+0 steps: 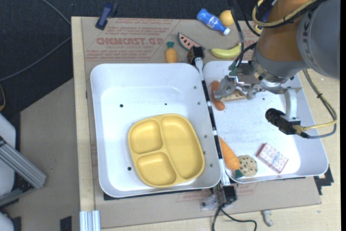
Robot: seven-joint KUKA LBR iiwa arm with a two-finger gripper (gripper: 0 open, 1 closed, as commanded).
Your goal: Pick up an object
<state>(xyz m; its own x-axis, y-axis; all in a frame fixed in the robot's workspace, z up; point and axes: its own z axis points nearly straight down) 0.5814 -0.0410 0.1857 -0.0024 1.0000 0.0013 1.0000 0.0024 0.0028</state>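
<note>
While my gripper (226,89) hangs low over the right bin (303,162) beside a small orange piece (217,96), I cannot tell its state.

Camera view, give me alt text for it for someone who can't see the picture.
A grey and orange robot arm reaches in from the right, its gripper low over the far-left corner of the right white bin, which holds a carrot, a cookie and a pink packet. The left bin holds a yellow divided plate. A banana and a blue bottle lie behind the bins.
</note>
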